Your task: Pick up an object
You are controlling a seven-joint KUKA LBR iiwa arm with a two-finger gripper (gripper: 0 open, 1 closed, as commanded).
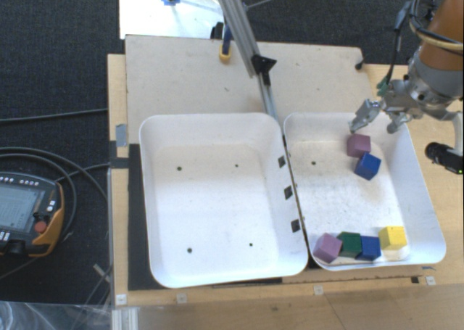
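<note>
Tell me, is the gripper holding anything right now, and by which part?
Nothing is held. The gripper hangs open above the right bin's far side, its fingers apart, with the purple cube lying below it.

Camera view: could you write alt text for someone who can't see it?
A robot arm reaches from the right, its gripper open above a purple block and blue block in the right bin. More coloured blocks line that bin's near edge.

Single fixed overhead cam, slanted down on bench.
Both white bins (217, 198) fully in frame, mid distance; arm (438, 46) enters from right.
</note>
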